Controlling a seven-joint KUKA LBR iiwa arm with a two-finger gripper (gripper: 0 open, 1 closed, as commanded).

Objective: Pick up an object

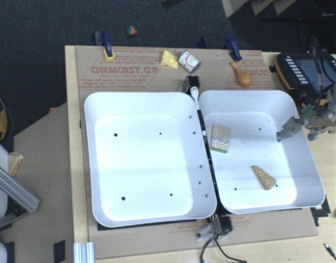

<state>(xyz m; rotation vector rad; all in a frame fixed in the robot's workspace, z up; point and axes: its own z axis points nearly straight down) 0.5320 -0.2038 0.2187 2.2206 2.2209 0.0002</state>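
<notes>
The right bin (299,163) holds two objects. A small rectangular block with a speckled green and tan pattern (220,138) lies near the bin's left wall. A tan wedge-shaped piece (264,177) lies toward the front middle. My gripper (290,128) reaches in over the bin's right rim, low above the wall, up and to the right of the wedge and well right of the block. Nothing is seen held in it. The left bin (97,147) has bare white floor.
Behind the bins on the board lie a yellow piece (168,59), a small white can-like object (189,61) and a brown wooden piece (242,75). Blue clamps (108,45) hold the board's back edge. A black device (299,70) sits at far right.
</notes>
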